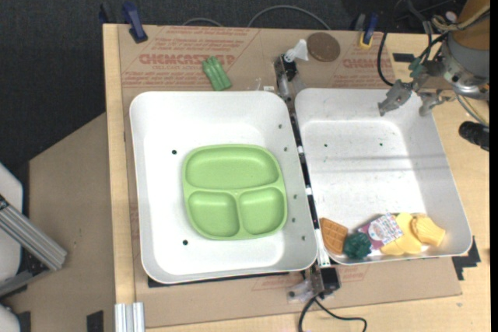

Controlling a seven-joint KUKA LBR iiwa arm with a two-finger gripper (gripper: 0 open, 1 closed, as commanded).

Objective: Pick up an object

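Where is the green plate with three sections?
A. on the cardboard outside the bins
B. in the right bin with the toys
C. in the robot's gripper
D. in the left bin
D. The green plate lies flat in the middle of the left bin, while the small toys are piled in the near corner of the right bin.

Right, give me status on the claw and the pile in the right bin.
Claw open, nothing in it, over right bin's far edge. Toy food pile at the bin's near edge, untouched. Nothing between claw and pile. Green tray in left bin.
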